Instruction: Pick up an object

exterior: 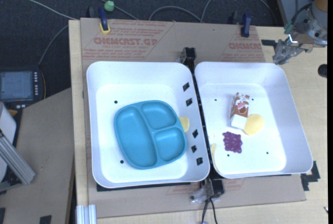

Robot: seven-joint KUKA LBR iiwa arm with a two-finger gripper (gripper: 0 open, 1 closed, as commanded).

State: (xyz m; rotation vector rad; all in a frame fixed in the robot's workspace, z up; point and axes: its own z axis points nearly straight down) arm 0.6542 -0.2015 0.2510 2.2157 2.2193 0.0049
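Jaws (pixel 281 56) sat at the upper right of the frame, just outside the top right corner of the right white shallow plastic bin (pixel 270 78), over the tabletop (pixel 130 35). Couldn't tell whether they were spread or pressed together; nothing visible between them. Arm came in from the right edge, wrist pointing down and left, mostly cropped.

Candidate objects all lay in the right bin, well apart from the jaws, below and left of them: a small red-and-white printed packet (pixel 240 110) near bin centre, a pale yellow rounded lemon-like piece (pixel 254 124) touching its lower right, and a purple grape-cluster piece (pixel 232 141) just below those.

Left white bin (pixel 104 82) held a blue three-compartment plastic plate (pixel 150 133), with a small yellow item (pixel 184 124) at its right rim, partly hidden.
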